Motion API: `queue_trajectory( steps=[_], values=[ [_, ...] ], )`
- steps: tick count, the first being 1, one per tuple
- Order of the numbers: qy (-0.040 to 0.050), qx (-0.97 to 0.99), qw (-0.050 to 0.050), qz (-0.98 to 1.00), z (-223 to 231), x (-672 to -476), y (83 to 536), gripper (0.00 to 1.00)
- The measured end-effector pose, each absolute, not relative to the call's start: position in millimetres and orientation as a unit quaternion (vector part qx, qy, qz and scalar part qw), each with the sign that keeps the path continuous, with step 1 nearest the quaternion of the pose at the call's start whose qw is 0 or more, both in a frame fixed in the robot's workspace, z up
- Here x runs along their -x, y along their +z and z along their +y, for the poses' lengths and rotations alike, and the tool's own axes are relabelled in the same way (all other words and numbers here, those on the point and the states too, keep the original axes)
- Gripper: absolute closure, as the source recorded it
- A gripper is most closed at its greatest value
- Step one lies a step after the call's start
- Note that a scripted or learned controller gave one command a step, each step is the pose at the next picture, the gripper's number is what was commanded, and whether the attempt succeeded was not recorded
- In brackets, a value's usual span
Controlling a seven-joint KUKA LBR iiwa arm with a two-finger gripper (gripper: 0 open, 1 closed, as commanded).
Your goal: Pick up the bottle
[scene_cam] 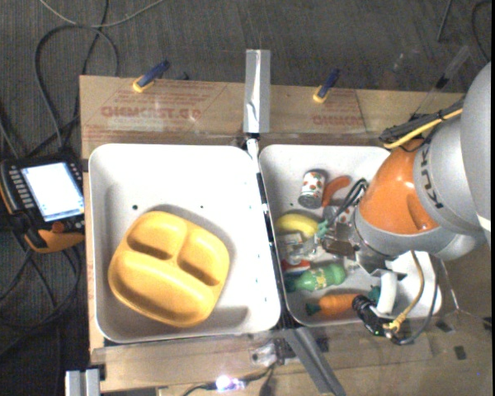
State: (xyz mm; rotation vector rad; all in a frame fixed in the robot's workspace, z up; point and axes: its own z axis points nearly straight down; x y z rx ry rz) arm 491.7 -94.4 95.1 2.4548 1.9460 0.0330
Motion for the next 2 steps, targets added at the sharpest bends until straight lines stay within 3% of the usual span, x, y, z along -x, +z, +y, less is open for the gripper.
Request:
queue_trajectory(
  steps=[1,2],
  values=[
    [0.0105,-0.783,0.004,0.622,-93.3,-491.9,103.6,1.0],
    [0.0091,-0.783,0.001,0.621,-92.6,-490.5,111.1,1.0]
  ],
)
